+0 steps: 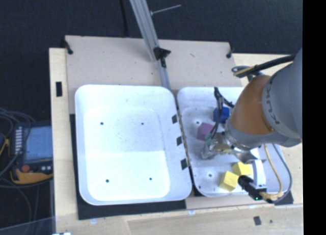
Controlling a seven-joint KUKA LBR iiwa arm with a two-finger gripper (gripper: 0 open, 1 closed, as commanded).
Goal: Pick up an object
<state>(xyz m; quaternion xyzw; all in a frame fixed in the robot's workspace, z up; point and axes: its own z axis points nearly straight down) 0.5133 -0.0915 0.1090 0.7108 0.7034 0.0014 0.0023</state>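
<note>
The gripper [210, 147] hangs low in the right bin [189, 101], how far open I cannot tell, just beside a purple block [205, 130] whose long axis runs roughly left-right, with two yellow blocks [235, 175] lying nearer the front edge.

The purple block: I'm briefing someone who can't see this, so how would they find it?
Look in the right bin, just left of the gripper. The purple block lies above the two yellow blocks; it is the sole purple piece.
</note>
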